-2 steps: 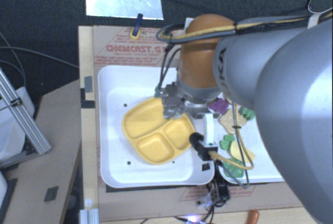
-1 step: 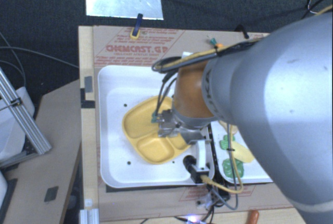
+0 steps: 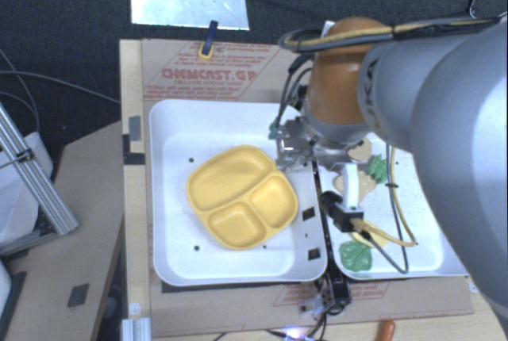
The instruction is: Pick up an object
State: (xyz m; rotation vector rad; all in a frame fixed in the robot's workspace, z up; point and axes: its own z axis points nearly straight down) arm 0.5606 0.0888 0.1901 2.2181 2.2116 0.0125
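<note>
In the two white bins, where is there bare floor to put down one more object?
In the left bin, bare floor runs along the far wall and down the left side of the yellow divided plate. A smaller patch lies near its front wall. The right bin is crowded: green pieces, cables and the arm cover most of it.

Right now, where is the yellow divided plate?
The yellow divided plate lies in the left bin of the camera view, toward its right half, just left of the wall between the two bins and below-left of the arm's wrist.
</note>
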